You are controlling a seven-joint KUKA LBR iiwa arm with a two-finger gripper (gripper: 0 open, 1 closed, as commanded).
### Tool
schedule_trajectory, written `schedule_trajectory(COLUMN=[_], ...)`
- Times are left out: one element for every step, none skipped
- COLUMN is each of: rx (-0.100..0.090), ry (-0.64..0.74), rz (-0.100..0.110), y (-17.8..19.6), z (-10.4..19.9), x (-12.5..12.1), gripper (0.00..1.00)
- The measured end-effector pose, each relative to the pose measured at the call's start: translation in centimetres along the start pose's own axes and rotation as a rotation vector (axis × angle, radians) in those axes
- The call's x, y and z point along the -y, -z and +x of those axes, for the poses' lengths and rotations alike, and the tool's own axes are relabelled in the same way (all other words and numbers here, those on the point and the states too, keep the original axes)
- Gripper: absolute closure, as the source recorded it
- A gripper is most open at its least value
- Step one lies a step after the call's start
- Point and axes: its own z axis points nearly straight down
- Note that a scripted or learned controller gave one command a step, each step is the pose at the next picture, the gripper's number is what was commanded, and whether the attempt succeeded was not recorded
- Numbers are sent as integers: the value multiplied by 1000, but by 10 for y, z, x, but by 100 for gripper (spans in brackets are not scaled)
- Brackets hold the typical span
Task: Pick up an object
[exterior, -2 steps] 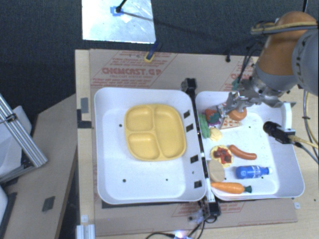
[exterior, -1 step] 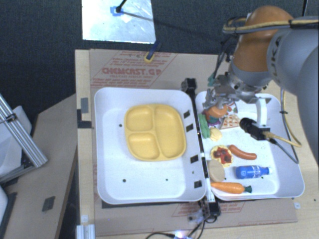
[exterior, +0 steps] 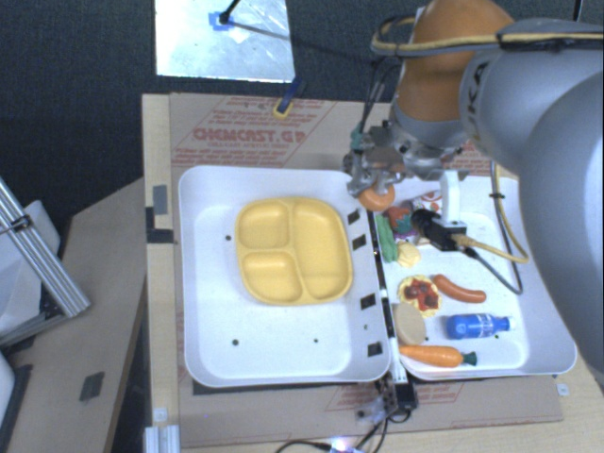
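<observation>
My gripper [exterior: 377, 189] hangs over the divider between the two white bins, at the right bin's [exterior: 538, 338] far left corner. A small orange rounded toy [exterior: 377, 198] sits between its fingertips, and the fingers look shut on it. Just below lie a green toy vegetable [exterior: 387, 236], a reddish piece [exterior: 400, 214] and a small yellow piece [exterior: 409, 253]. Further toward the front are a pizza slice [exterior: 421, 293], a red sausage [exterior: 460, 291], a blue bottle [exterior: 477, 326], a beige disc [exterior: 410, 324] and a carrot [exterior: 434, 355].
A yellow divided plate [exterior: 288, 250] lies in the left bin [exterior: 203, 328]. The grey arm with its orange band [exterior: 453, 36] covers the right bin's far right. A yellow cable [exterior: 500, 248] loops over that bin. Both bins rest on cardboard [exterior: 245, 130].
</observation>
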Motion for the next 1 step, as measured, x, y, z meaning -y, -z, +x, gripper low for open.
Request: schedule_trajectory(rx=[0], ry=[0], rz=[2], y=[-9], z=[59], x=[-3], gripper=[100])
